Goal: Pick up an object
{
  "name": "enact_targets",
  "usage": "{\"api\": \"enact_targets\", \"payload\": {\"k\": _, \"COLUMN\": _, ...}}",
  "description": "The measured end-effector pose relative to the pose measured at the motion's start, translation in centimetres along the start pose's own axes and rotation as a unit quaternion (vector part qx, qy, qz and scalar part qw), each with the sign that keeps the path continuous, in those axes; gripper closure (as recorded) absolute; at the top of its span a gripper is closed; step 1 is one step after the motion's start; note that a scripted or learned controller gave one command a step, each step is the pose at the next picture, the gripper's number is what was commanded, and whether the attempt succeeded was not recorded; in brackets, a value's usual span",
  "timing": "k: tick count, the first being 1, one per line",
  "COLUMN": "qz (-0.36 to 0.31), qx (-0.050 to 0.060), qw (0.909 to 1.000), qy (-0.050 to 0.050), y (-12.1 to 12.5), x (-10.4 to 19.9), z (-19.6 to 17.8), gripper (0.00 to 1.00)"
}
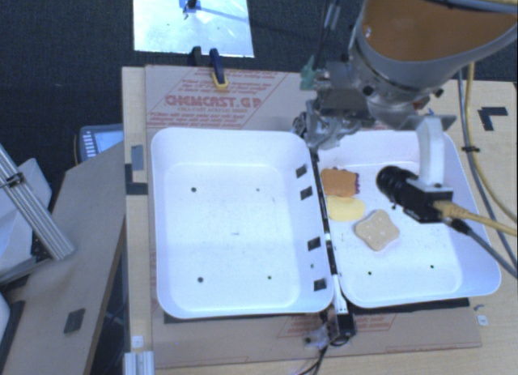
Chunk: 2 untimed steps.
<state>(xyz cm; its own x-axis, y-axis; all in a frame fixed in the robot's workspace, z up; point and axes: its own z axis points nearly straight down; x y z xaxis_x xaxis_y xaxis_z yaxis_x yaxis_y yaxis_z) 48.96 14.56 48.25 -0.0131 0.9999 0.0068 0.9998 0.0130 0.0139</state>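
Camera view: grey arm [429,33] with orange band enters from right, hangs over back of right bin [477,276]. Left bin [227,219] beside it. Gripper [324,130] near bins' shared rim; finger state cannot tell. In right bin: tan toast-like piece [376,230], yellow slice [346,208], orange-purple piece [340,181], clustered near divider.

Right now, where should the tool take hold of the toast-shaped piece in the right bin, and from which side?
Grip the toast-shaped piece across its two opposite flat edges, coming straight down from above. It lies flat on the right bin floor, apart from the yellow piece, so its sides seem free; its low profile probably rules out a sideways approach.
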Motion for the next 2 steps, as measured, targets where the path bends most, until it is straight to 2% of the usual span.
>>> {"api": "enact_targets", "payload": {"k": 1, "qz": 0.002, "qx": 0.006, "qw": 1.0000, "qy": -0.003, "y": 6.7, "x": 6.5, "z": 3.1, "gripper": 1.00}}
{"api": "enact_targets", "payload": {"k": 2, "qz": 0.003, "qx": 0.002, "qw": 1.0000, "qy": -0.001, "y": 2.8, "x": 7.4, "z": -5.7, "gripper": 1.00}}
